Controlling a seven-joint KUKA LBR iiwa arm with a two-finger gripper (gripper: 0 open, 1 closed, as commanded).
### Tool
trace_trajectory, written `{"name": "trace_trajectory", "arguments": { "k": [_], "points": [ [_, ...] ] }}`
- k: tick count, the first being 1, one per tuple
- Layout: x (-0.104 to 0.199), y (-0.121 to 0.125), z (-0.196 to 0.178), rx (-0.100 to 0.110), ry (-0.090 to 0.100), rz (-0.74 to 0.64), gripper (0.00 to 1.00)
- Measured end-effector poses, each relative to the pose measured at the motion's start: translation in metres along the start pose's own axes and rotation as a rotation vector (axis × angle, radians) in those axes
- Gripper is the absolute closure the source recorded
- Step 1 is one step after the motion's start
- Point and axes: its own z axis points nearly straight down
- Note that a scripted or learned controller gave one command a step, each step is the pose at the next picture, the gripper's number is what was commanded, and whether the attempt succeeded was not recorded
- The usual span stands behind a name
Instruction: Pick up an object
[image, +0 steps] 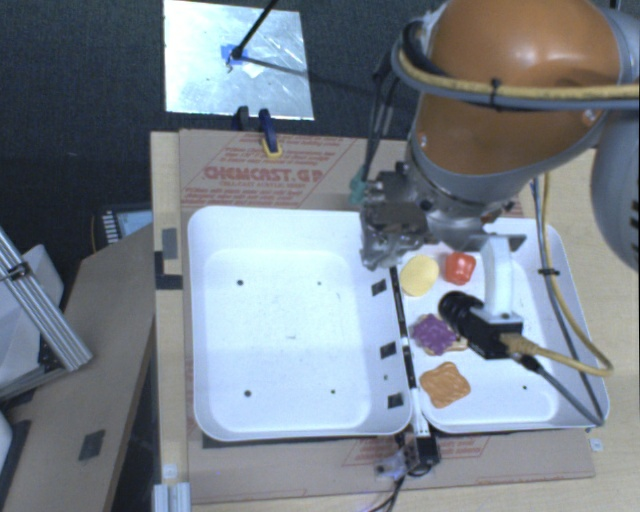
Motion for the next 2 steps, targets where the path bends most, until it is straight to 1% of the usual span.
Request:
{"name": "trace_trajectory", "arguments": {
  "k": [1, 2],
  "points": [
    [-0.057, 0.001, -0.032, -0.012, 0.001, 0.014, 1.00],
    [-0.003, 0.000, -0.030, -0.008, 0.002, 0.002, 1.00]
  ]
}}
